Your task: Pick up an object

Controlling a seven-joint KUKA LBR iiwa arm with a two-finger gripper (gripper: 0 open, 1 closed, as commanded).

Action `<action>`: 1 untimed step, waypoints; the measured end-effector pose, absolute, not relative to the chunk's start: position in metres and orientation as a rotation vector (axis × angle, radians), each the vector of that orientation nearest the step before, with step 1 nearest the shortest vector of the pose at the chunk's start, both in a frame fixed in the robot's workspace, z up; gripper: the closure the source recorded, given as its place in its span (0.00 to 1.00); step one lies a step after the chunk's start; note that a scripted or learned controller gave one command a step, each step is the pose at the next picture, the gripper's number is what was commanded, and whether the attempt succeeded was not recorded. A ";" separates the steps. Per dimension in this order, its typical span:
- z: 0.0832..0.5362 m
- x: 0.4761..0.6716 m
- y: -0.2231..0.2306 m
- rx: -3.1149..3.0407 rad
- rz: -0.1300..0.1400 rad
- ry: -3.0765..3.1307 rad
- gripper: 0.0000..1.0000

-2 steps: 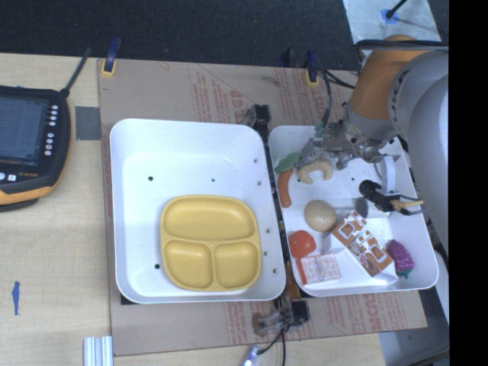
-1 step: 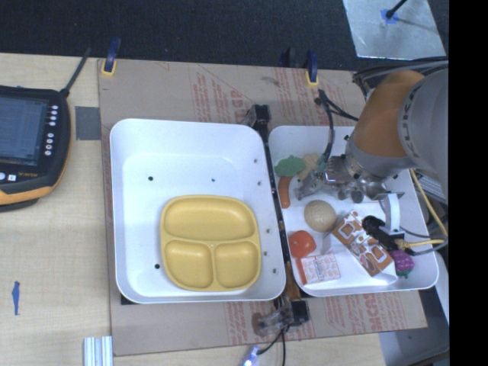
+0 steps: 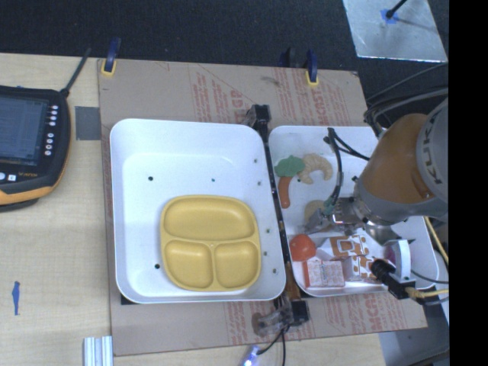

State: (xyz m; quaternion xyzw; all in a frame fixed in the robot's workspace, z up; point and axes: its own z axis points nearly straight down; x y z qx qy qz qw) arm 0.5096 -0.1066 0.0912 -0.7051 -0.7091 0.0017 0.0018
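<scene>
My grey arm (image 3: 412,174) with its orange band hangs over two white bins (image 3: 126,204), one holding a pale yellow tray (image 3: 210,242), the other a red ball (image 3: 303,247), a green-topped orange carrot (image 3: 286,180) and a tan croissant (image 3: 316,168).

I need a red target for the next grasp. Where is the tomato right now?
The tomato lies in the right bin, near its left wall toward the front, just above the small pink box and below the carrot.
</scene>
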 end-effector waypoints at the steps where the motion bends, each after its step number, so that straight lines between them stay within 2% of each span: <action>1: 0.092 0.564 -0.109 -2.216 0.002 -2.224 0.00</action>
